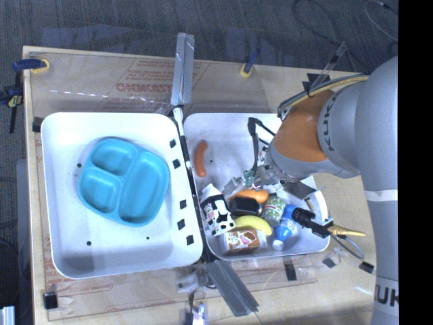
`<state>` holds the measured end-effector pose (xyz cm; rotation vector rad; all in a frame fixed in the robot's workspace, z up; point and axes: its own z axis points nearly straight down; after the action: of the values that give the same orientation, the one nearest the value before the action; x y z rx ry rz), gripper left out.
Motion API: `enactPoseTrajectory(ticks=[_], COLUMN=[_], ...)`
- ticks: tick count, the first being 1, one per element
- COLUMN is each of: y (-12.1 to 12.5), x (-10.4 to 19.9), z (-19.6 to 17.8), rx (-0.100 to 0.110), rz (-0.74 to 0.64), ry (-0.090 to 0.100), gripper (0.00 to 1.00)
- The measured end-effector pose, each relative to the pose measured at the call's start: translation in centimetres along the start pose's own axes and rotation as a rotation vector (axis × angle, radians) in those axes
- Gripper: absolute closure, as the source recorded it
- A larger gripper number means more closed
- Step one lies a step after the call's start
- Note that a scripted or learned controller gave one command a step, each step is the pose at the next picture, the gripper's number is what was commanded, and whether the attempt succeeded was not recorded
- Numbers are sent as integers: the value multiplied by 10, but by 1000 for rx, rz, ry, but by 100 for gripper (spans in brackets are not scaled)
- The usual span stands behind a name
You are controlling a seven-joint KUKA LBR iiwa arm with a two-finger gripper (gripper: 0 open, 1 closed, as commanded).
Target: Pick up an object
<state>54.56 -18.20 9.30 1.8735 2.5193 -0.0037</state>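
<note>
My gripper (252, 180) reaches down into the right bin (223, 128), under the orange wrist band, just above a heap of objects at the bin's near side. Directly below it lies an orange fruit-like piece (251, 196) on a black item. Around that lie a yellow banana (252, 223), a green can (274, 209), a blue bottle (285, 228), a black-and-white carton (216, 212) and a brown-labelled packet (242, 240). An orange-red sausage (201, 158) lies alone toward the bin's left wall. Nothing is visibly lifted.
The left bin (61, 181) holds a blue divided plate (125, 180). A grey divider bar (181, 73) runs between the bins at the back. Cables loop over the right bin's far corner (298, 97). The arm's body covers the right side.
</note>
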Motion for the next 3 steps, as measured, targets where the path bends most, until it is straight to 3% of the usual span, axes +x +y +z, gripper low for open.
enactPoseTrajectory(ticks=[1,2,3], y=[27,-7,-20], x=[37,-10,-23], z=[-1,-96,1], rx=[-1,0,-1], rz=[11,-11,17], ry=[1,3,2], gripper=[0,0,0])
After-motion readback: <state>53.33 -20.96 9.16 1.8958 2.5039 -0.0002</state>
